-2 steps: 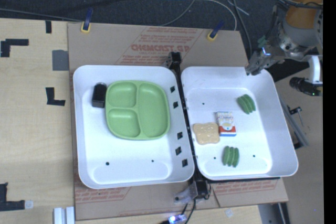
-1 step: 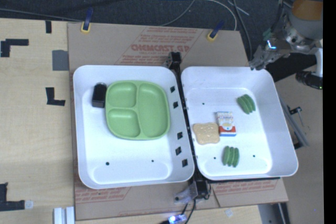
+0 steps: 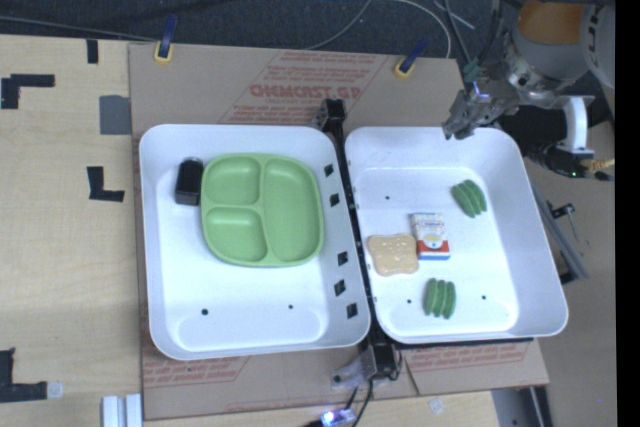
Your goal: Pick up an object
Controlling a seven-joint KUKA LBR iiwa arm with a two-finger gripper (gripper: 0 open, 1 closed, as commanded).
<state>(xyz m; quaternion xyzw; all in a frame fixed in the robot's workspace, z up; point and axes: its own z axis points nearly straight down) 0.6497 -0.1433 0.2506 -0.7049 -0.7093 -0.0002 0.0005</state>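
Below, well apart from the fingers [image 3: 462,123], state unclear: green pod [image 3: 468,198] in right bin [image 3: 520,215].

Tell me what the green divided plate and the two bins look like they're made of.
The green divided plate looks like moulded plastic: uniform pale green, matte, with soft rounded compartment ridges. The left bin and right bin look like thin formed plastic: smooth white, slightly glossy, with rounded corners and rolled rims. Coated metal can't be ruled out.

Tray [image 3: 263,211] in left bin [image 3: 165,305]; bread [image 3: 392,254] in right bin [image 3: 520,310].
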